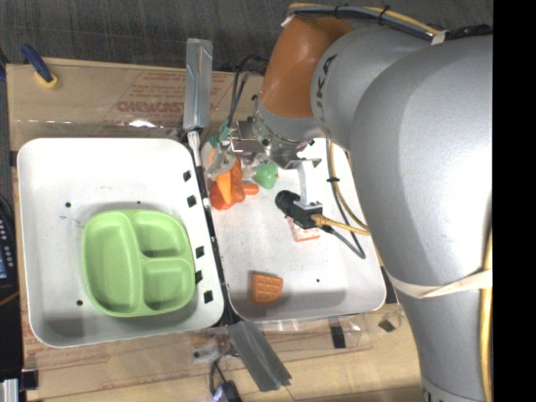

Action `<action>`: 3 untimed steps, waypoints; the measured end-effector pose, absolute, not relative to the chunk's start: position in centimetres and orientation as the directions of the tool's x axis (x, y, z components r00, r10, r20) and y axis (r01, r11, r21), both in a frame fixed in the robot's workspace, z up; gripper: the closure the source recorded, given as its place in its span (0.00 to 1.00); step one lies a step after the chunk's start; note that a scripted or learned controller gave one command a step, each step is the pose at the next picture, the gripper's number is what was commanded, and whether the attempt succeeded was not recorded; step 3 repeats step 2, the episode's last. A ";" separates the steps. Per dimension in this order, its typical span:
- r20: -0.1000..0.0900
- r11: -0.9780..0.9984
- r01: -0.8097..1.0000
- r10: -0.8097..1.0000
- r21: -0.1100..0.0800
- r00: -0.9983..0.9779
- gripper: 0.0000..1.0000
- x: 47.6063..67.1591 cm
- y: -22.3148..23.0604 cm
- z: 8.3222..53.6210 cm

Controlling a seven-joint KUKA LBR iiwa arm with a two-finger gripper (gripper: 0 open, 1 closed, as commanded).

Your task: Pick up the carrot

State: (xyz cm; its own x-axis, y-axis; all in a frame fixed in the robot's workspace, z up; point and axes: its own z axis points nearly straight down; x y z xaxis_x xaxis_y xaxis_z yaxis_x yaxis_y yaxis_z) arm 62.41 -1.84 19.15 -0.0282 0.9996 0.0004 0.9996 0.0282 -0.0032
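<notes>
Your two-finger gripper [228, 153], its grip state unreadable here, sits just above the small orange plastic carrot [226, 188] at upper centre; likely light, stiff and slippery, so grasp mid-body.

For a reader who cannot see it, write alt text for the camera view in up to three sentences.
A grey robot arm's gripper hangs over an orange carrot at the upper left corner of the right white bin, beside a small green item. A waffle-like orange piece lies near that bin's front. The left bin holds a green divided plate.
</notes>
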 end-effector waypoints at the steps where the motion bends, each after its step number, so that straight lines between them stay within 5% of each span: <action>1: -0.001 -0.152 0.988 0.988 -0.004 0.152 1.00 59.1 1.8 24.4; 2: 0.000 0.147 0.989 0.989 -0.003 -0.147 1.00 63.1 3.4 23.2; 3: 0.000 0.147 0.989 0.989 -0.003 -0.147 1.00 63.1 3.4 23.2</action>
